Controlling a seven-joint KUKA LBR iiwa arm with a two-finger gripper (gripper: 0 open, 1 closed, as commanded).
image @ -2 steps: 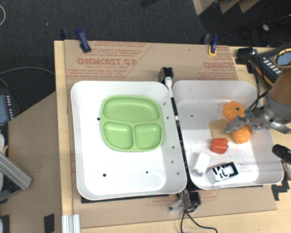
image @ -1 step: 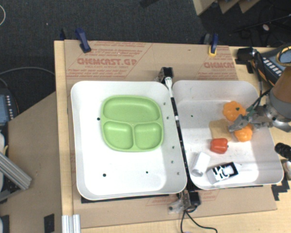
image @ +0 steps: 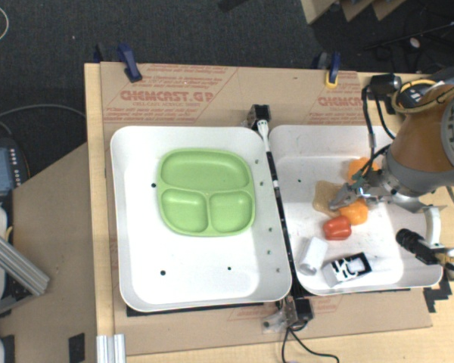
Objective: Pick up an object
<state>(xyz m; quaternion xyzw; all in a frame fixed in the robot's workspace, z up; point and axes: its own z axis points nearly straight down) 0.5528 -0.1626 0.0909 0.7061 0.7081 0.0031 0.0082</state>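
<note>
Lying just beside the claw [image: 346,197]: orange object [image: 356,213].

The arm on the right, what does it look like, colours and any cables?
The arm is a rounded grey body with a broad orange band above the wrist. Black cables run down beside it from a black and yellow fitting at its top. Its pincer is small, metallic grey and thin.
</note>
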